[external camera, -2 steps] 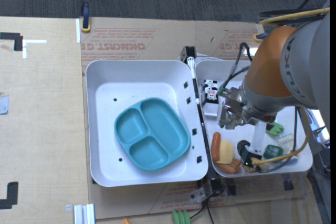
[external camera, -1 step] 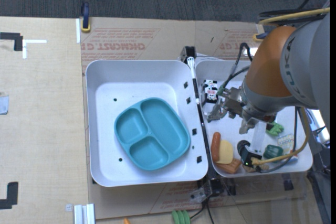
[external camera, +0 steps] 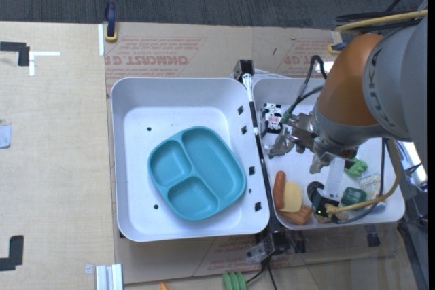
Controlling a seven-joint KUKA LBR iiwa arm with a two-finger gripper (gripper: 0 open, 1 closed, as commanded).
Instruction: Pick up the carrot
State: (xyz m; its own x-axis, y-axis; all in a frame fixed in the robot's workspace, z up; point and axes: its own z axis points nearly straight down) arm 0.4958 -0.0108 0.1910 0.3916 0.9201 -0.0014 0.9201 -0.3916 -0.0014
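One slim orange carrot (external camera: 279, 189) lies lengthwise along the right bin's (external camera: 391, 212) left wall, touching a pale yellow block (external camera: 292, 196), just below-left of the grey two-finger gripper (external camera: 292, 140), whose opening I cannot tell.

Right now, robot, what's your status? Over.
Gripper low over right bin. Carrot at its front left, not held. Yellow block touching carrot.

We saw a blue divided plate (external camera: 197, 173) lying in the left bin (external camera: 129, 146). In the right bin (external camera: 387, 214), the gripper (external camera: 293, 140) hung above the floor near a small black-and-white toy (external camera: 272, 116), while the orange carrot (external camera: 279, 189) lay beside a yellow piece (external camera: 292, 196) by the front wall.
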